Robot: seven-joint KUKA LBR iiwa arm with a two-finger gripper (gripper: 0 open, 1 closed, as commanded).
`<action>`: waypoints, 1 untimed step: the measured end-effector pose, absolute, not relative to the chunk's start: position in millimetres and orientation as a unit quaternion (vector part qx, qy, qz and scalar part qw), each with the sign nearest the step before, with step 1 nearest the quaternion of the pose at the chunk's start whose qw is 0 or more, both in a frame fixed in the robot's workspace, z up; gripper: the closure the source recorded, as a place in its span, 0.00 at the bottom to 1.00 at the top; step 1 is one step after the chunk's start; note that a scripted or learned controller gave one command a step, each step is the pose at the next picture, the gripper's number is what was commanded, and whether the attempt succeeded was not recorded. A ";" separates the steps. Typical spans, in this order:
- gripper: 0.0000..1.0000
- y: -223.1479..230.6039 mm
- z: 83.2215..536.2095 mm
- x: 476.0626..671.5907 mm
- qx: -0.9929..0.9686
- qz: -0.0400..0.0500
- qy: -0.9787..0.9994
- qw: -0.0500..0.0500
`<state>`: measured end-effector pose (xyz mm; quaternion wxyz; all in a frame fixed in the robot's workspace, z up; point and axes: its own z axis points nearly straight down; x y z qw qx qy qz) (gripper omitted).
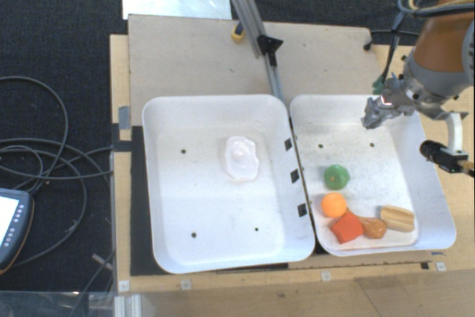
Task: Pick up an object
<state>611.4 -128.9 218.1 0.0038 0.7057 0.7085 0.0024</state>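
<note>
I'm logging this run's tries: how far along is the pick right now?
Barely begun. Done: nothing looks lifted; the green ball, orange ball, red block and tan roll all lie in the right bin, and a white object in the left bin. In hand: the gripper hangs over the right bin's far side, apart from the pile. Left: approach, grasp and lift.

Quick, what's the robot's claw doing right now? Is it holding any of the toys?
Gripper: hanging over the far end of the right bin, nothing seen in it; whether it is open or closed cannot be told from this view.
</note>
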 end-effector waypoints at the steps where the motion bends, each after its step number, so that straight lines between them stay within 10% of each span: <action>1: 1.00 -129.1 254.9 612.9 0.705 0.002 0.709 0.003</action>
